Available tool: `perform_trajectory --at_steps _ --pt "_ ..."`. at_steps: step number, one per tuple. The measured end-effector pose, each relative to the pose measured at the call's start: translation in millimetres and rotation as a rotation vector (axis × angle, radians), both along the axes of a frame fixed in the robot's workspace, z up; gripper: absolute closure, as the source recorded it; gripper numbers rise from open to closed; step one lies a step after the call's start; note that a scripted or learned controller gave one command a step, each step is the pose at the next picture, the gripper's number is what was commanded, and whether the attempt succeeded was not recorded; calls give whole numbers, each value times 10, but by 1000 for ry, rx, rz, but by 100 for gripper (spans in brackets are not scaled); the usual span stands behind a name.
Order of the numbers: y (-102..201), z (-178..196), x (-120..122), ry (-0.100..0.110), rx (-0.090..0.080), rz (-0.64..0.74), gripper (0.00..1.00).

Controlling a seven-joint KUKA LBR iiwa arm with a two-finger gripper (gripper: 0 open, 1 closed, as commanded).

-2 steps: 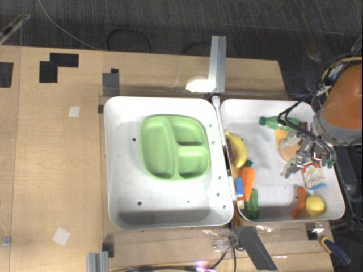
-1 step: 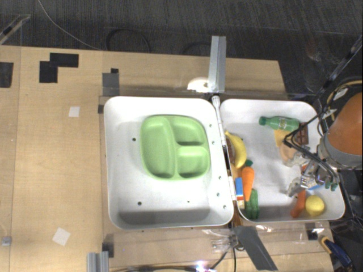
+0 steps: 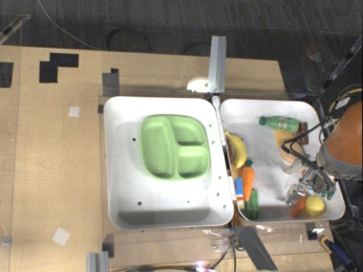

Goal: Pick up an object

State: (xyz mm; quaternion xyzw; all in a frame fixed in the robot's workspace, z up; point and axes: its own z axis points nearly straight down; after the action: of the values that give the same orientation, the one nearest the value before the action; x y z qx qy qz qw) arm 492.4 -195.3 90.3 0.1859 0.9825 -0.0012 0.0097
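A: Where's the gripper (image 3: 299, 192)?
B: In the right bin (image 3: 266, 109), fingers slightly parted, gripping nothing.
A: Nearest object?
B: A lemon (image 3: 315, 205) just beside the fingertips, touching a small orange piece (image 3: 298, 208).

Left bin (image 3: 122, 169): green divided plate (image 3: 173, 146), centre. Right bin (image 3: 266, 109): green bottle (image 3: 279, 122) at 12 o'clock; banana (image 3: 237, 149), carrot (image 3: 247, 181) at 9; lemon (image 3: 315, 205) at 5.

robotics lab | wooden bench (image 3: 51, 169) | white bins (image 3: 122, 208) | carpet (image 3: 142, 10)
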Motion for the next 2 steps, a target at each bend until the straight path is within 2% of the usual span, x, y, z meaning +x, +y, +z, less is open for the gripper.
perform_trajectory --at_steps 1,2 --pt "667 8 10 -2 3 -24 0" --pt "1084 10 11 -5 4 -184 0"
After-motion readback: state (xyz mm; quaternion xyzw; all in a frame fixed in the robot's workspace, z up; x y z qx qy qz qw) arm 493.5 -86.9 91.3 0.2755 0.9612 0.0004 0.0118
